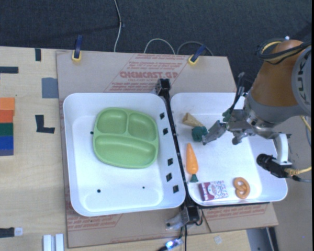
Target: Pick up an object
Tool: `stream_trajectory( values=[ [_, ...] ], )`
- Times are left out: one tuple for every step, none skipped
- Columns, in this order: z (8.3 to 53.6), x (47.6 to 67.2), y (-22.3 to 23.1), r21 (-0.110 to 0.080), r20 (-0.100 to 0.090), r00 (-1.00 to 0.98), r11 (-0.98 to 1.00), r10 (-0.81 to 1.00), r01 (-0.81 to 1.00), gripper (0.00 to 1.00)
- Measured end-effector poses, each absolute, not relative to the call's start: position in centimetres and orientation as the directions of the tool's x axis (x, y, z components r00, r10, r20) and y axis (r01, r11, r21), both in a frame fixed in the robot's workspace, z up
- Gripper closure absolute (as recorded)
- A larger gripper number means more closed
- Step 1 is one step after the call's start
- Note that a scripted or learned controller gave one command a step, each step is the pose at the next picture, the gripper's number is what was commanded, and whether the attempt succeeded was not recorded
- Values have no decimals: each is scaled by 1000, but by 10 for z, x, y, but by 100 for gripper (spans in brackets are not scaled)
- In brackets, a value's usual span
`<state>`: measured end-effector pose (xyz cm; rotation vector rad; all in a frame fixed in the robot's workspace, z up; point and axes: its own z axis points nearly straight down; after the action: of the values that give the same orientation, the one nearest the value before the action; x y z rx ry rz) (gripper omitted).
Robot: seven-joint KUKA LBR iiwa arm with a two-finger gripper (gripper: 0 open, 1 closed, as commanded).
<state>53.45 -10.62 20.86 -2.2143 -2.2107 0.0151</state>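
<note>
The right bin [261, 195] holds a tan cone with a teal-green scoop [194, 126], an orange carrot [191, 159], a small red-and-white packet [213, 190] and a pretzel [242, 187]. My gripper [223, 138] hangs over the middle of this bin, just right of the teal scoop. It is open, and only bare bin floor shows between its two dark fingers. The left finger's tip [209, 138] is close to the scoop; whether they touch I cannot tell.
The left bin [76, 192] holds a green divided plate [126, 138]. A black divider with clips [170, 140] runs between the bins. Coloured blocks [2, 127] sit at the bench's far left. A cable and black fitting [272, 165] hang by the arm's wrist over the right bin's edge.
</note>
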Motion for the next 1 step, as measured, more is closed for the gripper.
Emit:
stream_trajectory(
  values=[
    [216, 537, -106, -2, 0, -2, 2, 1000, 1000, 0]
  ],
)
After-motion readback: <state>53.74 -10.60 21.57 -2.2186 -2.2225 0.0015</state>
